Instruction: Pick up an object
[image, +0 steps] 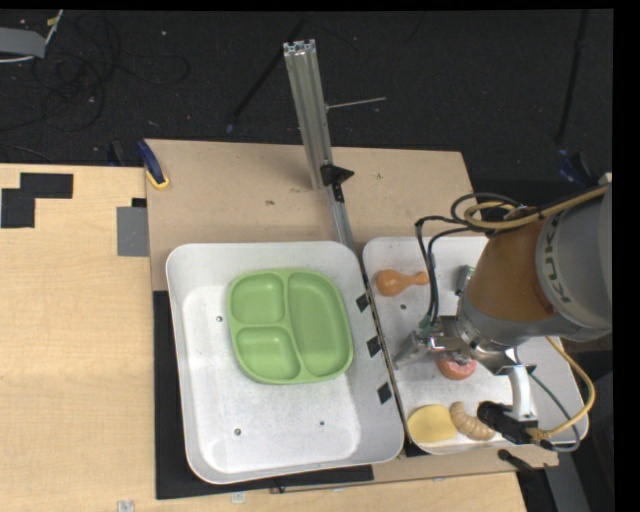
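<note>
The right bin (400, 315) holds several small things. An orange pear-shaped toy (393, 283) lies near its far left corner. A red and pink round piece (458, 368) sits mid-bin, right beside and partly under my gripper (432, 345). A yellow rounded piece (430, 425) and a tan curved piece (472, 421) rest at the bin's near edge. My gripper is low over the bin floor, just left of the red piece. Nothing can be seen held in it. The arm's orange band (515, 278) covers the right half of the bin.
In the left bin (200, 400) lies a green divided plate (291, 326), toward the far side. A metal post (312, 120) rises behind the bins. The divider between the bins (378, 345) carries black clips.
</note>
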